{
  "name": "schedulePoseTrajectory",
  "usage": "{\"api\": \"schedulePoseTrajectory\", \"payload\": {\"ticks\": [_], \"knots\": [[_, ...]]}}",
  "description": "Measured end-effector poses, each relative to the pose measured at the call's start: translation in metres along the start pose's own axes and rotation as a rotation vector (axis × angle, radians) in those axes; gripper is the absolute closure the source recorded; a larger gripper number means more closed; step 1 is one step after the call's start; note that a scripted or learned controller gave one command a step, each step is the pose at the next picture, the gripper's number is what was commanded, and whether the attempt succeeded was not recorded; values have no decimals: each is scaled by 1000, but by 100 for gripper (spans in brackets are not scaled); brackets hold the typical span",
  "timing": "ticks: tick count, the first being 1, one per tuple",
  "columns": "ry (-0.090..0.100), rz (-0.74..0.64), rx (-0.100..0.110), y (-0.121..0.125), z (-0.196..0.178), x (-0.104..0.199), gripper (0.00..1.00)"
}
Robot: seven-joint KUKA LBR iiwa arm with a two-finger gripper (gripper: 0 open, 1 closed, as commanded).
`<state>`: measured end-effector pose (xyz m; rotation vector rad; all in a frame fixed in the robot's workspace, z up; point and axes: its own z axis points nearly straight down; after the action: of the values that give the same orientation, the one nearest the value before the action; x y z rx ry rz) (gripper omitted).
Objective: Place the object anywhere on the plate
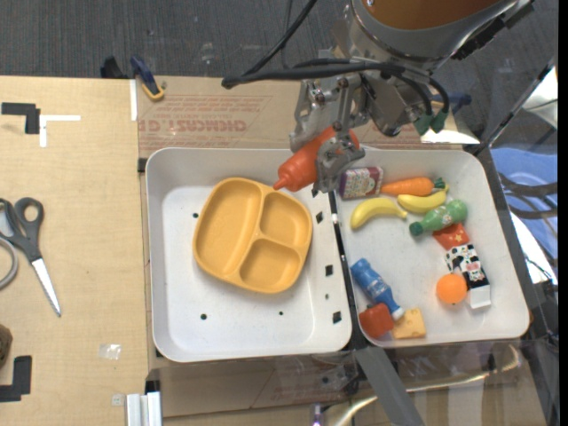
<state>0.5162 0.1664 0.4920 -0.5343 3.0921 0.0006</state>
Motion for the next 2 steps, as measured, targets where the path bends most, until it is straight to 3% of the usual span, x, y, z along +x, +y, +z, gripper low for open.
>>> {"api": "schedulePoseTrajectory", "payload": {"ticks": [1, 2], "knots": [[2, -3, -1, 57, 137, -17, 100], [0, -319, -1, 41, 136, -17, 100]]}}
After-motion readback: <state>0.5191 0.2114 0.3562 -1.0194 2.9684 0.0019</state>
